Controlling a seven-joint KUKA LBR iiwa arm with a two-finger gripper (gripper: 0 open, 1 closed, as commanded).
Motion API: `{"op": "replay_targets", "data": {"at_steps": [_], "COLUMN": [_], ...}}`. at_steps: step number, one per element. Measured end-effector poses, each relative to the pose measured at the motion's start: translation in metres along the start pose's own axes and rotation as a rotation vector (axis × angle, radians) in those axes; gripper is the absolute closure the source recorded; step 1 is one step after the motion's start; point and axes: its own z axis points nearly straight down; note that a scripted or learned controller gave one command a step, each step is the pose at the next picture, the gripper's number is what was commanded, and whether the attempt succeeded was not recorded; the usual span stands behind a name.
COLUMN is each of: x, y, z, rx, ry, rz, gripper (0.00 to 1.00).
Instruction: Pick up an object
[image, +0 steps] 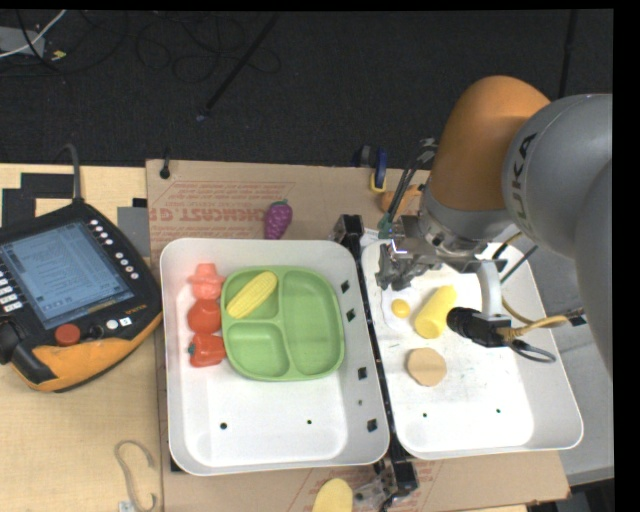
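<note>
here the gripper (393, 270) is seen low over the upper left corner of the right bin (540, 420). whether it is apart or together cannot be told from this slant, and nothing is seen held in it. three candidates lie in that bin: a small yellow piece (400, 308) just below the gripper, a yellow cylinder (432, 310) just beside that piece, and a tan disc (427, 366) nearer the bin's middle. the small yellow piece is judged the nearest target. the step would be done well if the gripper were centred over one item alone, held off the bin's left wall, and lowered straight. the yellow cylinder is likely to roll if nudged, so it should be spanned across its width. a lift should be counted only once the item is seen clamped.
</note>
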Motion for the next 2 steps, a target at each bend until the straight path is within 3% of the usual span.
{"op": "replay_targets", "data": {"at_steps": [2], "x": [0.0007], "y": [-0.0099], "z": [0.0176], "rx": [0.003], "ry": [0.0], "rz": [0.003], "gripper": [1.0]}}
